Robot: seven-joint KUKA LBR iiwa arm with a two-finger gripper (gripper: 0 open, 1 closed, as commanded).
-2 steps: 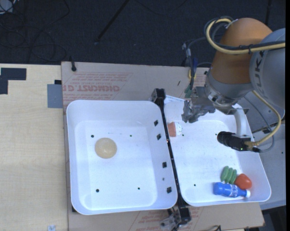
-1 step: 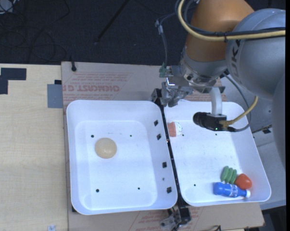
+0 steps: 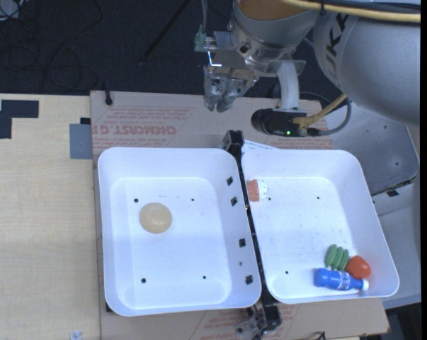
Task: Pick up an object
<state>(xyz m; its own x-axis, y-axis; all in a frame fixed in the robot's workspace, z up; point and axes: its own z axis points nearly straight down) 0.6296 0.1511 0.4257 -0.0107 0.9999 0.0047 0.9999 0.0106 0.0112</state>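
On the counter, the left bin holds a pale round disc, lying alone toward its left half with bare white floor on every side of it. The gripper hangs above the cardboard sheet behind the bins, near the far end of the black divider, well apart from every object; its fingers point down and look close together, with nothing between them. In the right bin, a small orange-and-white piece sits against the left wall, just beside the divider. The bin's middle is bare. In its near right corner, a green object, a red-orange object and a blue bottle cluster together, close to the rim.
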